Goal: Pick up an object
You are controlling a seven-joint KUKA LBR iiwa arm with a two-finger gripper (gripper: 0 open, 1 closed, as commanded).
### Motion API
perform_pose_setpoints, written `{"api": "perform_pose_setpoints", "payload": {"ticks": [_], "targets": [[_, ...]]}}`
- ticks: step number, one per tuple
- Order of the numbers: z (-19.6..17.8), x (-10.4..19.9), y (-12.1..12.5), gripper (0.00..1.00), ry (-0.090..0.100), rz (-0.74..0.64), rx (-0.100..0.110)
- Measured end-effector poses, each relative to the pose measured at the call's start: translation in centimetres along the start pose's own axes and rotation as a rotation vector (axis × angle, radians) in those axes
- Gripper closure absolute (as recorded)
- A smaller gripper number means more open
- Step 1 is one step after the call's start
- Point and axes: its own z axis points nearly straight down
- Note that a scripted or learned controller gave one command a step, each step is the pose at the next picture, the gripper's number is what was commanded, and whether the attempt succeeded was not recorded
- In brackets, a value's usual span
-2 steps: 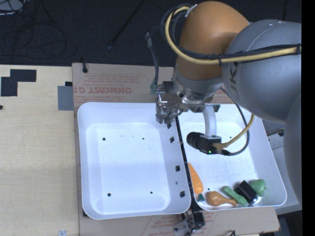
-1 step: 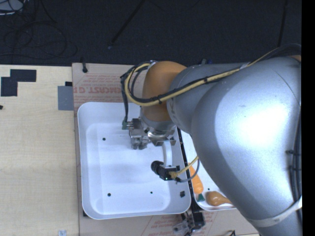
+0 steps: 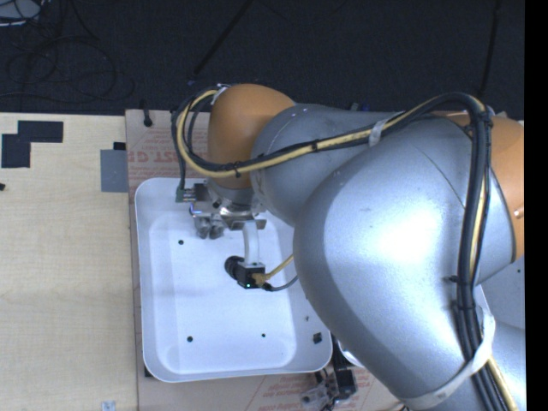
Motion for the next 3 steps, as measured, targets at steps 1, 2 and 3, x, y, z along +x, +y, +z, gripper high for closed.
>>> {"api": "perform_pose_setpoints", "payload": {"ticks": [1,2,3], "targets": [[-10.9,-11.2,0.2,1.00,-0.005,0.014,-0.009],[-33.7,-6.0,0.1,1.00,0.003,-0.001,-0.017],[-44.6,-0.2,-4.0,1.00,0.004,-0.004,-0.010]]}}
